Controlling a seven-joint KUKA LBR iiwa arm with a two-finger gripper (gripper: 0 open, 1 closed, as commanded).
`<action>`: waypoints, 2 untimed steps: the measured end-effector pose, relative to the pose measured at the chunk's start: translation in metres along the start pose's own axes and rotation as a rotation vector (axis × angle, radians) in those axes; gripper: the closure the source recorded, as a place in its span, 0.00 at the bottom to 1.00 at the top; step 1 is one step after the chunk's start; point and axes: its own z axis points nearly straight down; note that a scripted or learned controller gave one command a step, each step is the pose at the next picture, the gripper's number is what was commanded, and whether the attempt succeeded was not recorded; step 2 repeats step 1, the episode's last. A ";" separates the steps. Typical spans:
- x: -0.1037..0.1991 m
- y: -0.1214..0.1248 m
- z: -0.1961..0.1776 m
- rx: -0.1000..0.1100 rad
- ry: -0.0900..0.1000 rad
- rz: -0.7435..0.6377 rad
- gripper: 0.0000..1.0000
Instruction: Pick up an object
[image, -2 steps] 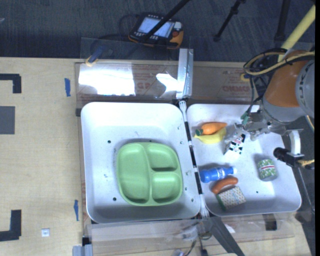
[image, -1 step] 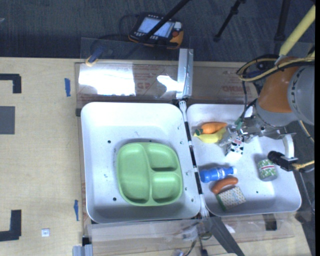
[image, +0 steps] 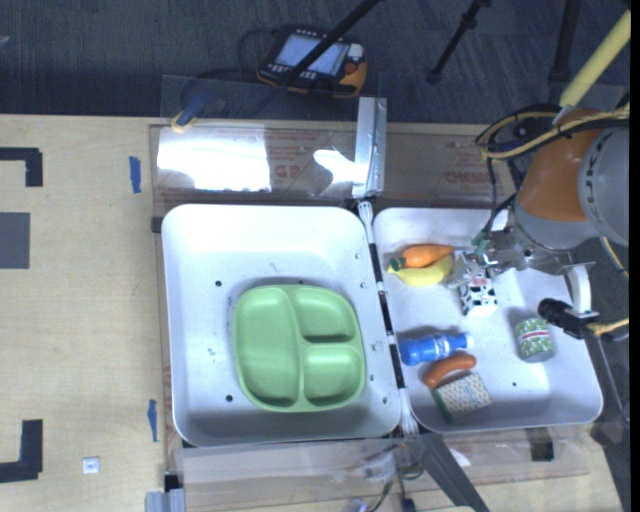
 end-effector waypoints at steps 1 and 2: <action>-0.057 -0.006 -0.083 0.005 0.000 -0.071 1.00; -0.057 -0.006 -0.083 0.005 0.000 -0.071 1.00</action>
